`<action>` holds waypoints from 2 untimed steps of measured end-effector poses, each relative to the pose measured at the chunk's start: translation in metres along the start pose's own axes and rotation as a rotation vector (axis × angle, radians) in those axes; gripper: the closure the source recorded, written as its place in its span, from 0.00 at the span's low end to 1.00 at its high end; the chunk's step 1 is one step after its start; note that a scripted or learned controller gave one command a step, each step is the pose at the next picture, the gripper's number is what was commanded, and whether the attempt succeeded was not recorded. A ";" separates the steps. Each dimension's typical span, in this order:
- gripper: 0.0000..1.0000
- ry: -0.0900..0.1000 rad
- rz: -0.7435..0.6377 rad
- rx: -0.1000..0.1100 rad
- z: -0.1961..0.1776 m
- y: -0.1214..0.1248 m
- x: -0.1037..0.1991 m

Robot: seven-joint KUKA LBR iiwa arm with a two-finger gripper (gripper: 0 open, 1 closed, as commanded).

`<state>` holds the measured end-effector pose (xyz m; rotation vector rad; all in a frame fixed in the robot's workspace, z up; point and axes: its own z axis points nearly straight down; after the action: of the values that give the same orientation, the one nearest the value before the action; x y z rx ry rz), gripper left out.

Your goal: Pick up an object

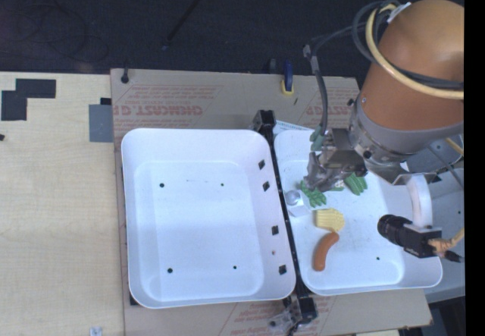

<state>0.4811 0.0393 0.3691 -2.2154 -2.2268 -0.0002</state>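
Nearest the camera, the right bin shows its rounded, smooth white rim along the bench edge; just inside lies a sausage-shaped orange-brown piece, curved and glossy, with bare floor on its right. Beyond it, almost touching, sits a small yellow ridged piece. Farther in, a green leafy thing lies under the gripper, and another green bit shows just to its right; whether the tool is wide, narrow or holding anything cannot be told, as dark metal hides its tip. A small silvery object rests against the dividing wall. The left bin, shallow with soft corners, offers broad open floor; beyond stands the pale wooden board.
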 end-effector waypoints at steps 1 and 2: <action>1.00 -0.001 0.002 0.007 0.044 -0.006 0.037; 1.00 0.002 0.000 -0.006 -0.050 -0.004 0.083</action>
<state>0.4763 0.1223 0.4187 -2.2172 -2.2292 -0.0086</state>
